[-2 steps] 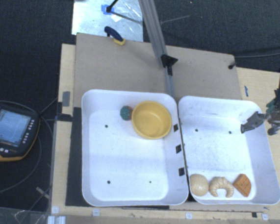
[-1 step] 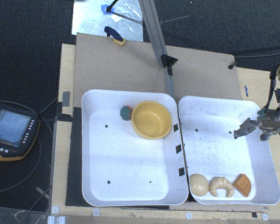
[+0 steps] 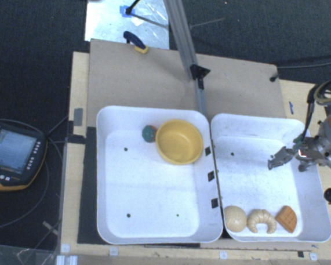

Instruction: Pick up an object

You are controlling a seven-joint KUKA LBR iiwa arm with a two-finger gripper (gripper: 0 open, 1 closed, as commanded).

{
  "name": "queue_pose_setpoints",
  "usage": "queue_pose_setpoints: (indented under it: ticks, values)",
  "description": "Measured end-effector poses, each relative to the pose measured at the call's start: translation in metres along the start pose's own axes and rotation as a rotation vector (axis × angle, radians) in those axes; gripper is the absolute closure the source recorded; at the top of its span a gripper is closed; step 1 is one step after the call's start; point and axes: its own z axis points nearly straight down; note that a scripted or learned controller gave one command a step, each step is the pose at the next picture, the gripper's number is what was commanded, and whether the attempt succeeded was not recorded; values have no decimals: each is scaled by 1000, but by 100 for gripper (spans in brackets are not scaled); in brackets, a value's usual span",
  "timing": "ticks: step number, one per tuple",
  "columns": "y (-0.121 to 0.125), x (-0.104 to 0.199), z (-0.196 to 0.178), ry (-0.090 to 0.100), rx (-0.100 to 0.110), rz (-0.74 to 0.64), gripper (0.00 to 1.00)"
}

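In the right bin [image 3: 258,132], along the front wall, lie a round pale bread roll [image 3: 235,218], a croissant [image 3: 262,221] and an orange-brown waffle piece [image 3: 286,218]. The left bin [image 3: 146,214] holds a yellow bowl [image 3: 179,142] at its back right, with a small teal ball [image 3: 148,133] touching the bowl's left side. My gripper [image 3: 290,163] hangs over the right side of the right bin, well behind the three food pieces. It is open, and nothing is between its fingers.
A slanted metal pole [image 3: 183,37] with a black clamp [image 3: 198,72] crosses the board behind the bins. A handheld control pendant [image 3: 7,156] lies on the floor at the far left. Cables loop at the arm's wrist [image 3: 324,92].
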Motion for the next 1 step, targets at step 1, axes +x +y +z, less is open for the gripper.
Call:
queue_pose_setpoints:
  ticks: [1]
  values:
    - [-5, 2, 62, 0, 2, 0, 0]
